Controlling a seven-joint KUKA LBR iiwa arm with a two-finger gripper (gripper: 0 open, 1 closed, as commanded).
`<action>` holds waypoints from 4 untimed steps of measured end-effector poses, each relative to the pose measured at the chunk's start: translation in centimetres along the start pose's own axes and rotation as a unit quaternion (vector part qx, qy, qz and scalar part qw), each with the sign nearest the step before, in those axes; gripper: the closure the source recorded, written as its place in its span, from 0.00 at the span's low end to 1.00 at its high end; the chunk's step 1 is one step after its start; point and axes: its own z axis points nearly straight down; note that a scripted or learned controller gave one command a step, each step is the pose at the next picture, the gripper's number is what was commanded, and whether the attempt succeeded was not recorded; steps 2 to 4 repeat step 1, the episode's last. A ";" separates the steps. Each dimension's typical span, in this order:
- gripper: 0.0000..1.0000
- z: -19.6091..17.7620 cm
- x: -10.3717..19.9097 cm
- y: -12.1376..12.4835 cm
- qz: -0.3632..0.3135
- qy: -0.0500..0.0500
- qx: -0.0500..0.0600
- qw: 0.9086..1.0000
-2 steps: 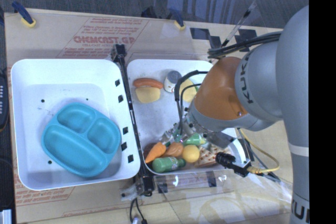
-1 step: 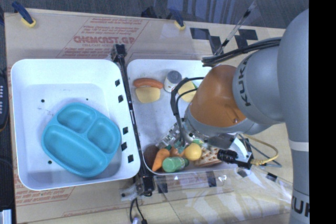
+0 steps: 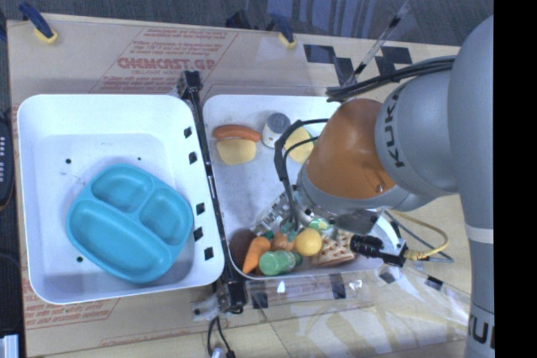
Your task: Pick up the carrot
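While the gripper (image 3: 289, 222) sits low in the right bin (image 3: 243, 180), its grip state cannot be determined. Carrot (image 3: 256, 254) lies near the bin's front edge, beside a green item (image 3: 275, 262) and lemon (image 3: 308, 242).

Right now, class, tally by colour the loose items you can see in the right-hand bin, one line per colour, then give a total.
Orange: 2, the sausage and the carrot
Yellow: 2, the pale wedge and the lemon
Green: 1, the green cylinder
Brown: 1, the dark piece
Tan: 1, the cracker
Grey: 1, the small can
Total: 8; the arm hides others.
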 end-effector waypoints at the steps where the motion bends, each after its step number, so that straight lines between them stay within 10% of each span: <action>1: 1.00 -1.0 -0.1 0.1 -0.005 0.001 0.000 1.000; 4: 1.00 -1.0 -0.1 0.1 -0.005 0.001 0.000 1.000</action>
